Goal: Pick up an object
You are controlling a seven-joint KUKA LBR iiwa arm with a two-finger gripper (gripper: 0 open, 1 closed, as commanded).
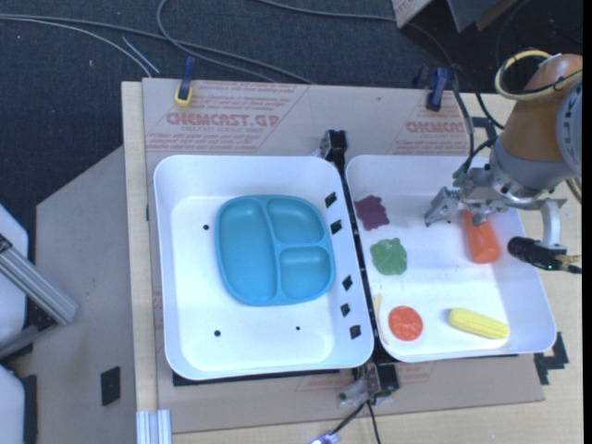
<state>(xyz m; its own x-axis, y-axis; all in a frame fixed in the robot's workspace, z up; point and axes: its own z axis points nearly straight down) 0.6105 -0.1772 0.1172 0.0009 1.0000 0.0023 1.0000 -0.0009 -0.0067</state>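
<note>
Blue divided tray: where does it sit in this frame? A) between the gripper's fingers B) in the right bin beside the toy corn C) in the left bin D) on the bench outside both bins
C: the blue divided tray lies flat on the floor of the left bin, while the toy foods are in the right bin.

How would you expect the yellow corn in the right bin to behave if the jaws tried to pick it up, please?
The corn looks like a rounded, tapered toy, so it may well roll if nudged sideways. Its glossy surface suggests hard plastic, probably light and somewhat slippery. It lies near the bin wall, which may crowd a grasp.
</note>
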